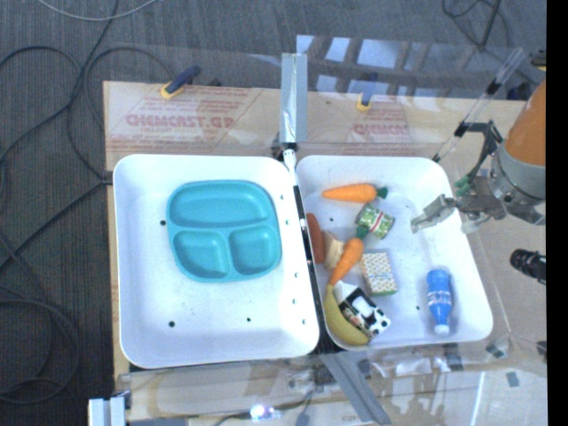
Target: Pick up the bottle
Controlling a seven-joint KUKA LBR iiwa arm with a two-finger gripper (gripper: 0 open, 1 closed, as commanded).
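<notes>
Two bins, two carrots, one bottle.

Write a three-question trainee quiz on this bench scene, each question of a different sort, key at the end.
1. True or false: the blue bottle lies in the right bin.
2. What sits in the left bin?
A. a teal divided tray
B. two carrots
C. a banana
3. Fill in: the gripper hovers over the right bin's ____ edge, apart from the bottle.

Key
1. True: it lies near the bin's near-right corner.
2. A: the tray is there; both carrots and the banana lie in the right bin.
3. Right: it is near the far-right part, with nothing between its fingers.
</notes>
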